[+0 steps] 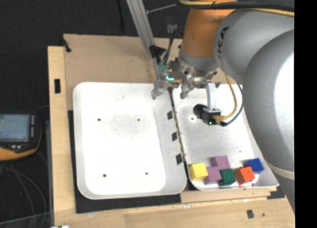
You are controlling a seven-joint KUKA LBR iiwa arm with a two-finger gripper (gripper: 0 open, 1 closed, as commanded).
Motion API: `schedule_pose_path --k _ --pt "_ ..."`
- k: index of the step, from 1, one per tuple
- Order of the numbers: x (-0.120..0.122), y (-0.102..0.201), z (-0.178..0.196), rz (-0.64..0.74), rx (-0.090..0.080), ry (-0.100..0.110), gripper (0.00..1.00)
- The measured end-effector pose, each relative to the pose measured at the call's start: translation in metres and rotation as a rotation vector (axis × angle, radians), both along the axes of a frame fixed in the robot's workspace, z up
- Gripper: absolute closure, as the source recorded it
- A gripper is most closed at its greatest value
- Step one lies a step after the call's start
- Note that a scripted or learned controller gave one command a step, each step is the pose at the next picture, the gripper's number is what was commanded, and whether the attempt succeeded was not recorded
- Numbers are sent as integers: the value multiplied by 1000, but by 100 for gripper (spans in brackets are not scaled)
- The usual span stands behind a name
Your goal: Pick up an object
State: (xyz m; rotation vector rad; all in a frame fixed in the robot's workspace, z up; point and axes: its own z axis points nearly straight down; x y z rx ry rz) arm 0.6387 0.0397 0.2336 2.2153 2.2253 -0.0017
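Observation:
Several small blocks lie at the near end of the right bin (233, 123): a yellow block (198, 170), a purple piece (217, 168), a green block (227, 177), an orange-red block (245, 175) and a blue block (254, 165). My gripper (171, 92) hangs at the far end of the bench, over the divide between the two bins, well away from the blocks. Its two fingers stand apart with nothing between them.
The left bin (121, 138) lies beside the right one. A slanted metal rod (139, 19) rises behind the bins near the gripper. The grey arm covers the right side of the right bin. A small screen device (17, 132) sits off the bench at left.

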Motion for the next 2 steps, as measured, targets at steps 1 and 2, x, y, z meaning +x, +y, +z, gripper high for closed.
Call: schedule_pose_path --k 1,2 --pt "0 0 0 2 0 0 0" --pt "0 0 0 4 0 1 0"
